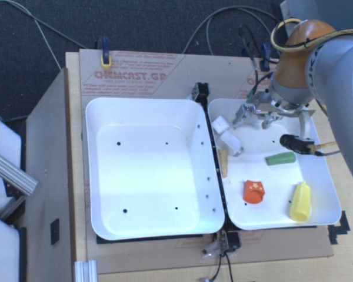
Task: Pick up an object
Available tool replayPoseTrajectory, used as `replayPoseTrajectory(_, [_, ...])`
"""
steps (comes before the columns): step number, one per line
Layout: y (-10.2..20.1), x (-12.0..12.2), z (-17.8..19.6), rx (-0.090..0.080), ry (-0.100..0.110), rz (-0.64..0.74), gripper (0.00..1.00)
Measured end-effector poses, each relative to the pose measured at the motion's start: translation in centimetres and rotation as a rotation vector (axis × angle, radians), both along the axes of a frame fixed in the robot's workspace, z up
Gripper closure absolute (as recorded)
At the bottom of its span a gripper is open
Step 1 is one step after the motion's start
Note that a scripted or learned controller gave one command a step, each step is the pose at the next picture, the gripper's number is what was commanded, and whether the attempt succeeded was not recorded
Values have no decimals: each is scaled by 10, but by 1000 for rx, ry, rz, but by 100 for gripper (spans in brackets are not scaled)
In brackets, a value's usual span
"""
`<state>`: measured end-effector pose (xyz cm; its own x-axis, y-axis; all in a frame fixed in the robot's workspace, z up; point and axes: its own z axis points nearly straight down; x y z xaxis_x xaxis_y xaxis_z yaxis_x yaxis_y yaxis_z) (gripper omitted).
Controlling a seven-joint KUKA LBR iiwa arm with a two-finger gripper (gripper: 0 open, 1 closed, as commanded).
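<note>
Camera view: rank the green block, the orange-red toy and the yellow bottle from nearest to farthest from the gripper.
From the gripper, at the right bin's far end:
1. Green block, mid-bin, toward the right wall.
2. Orange-red toy, nearer the front, centre.
3. Yellow bottle, front right corner.

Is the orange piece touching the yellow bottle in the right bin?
Apart. The camera view shows bare white bin floor between the orange piece and the yellow bottle.
</note>
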<state>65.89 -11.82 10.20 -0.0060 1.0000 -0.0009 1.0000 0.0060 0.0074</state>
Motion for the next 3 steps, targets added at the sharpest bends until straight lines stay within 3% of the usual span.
replayPoseTrajectory(1, [-33, -59, -18, 2, 14, -10, 0])
replayPoseTrajectory(2, [-5, -8, -16, 1, 2, -1, 0])
replayPoseTrajectory(3, [-29, -47, -17, 2, 12, -9, 0])
